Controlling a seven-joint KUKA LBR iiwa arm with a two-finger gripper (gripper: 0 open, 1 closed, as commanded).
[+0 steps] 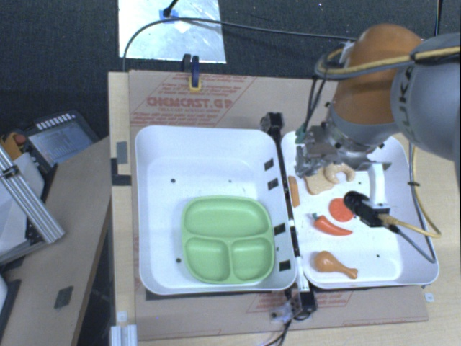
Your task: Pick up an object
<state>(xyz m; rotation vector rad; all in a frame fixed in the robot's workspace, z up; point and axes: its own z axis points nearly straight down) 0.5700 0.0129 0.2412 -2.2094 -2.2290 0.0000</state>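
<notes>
My gripper (310, 163) hangs low over the back left part of the right bin (414, 262). A beige curled pastry piece (325, 181) lies right beside and partly under it, and I see nothing held. In the same bin lie a thin orange stick (294, 191) along the left wall, a red tomato (338, 209), a red-orange chili pepper (333, 226), a tan chicken drumstick (335, 264) near the front, and a white elongated piece (376, 182) on the right.
The left bin (162, 157) holds a green divided plate (227, 240) in its front half. Black clips sit along the divider (277, 186) between the bins. The arm's grey and orange bulk (382, 71) overhangs the right bin's back.
</notes>
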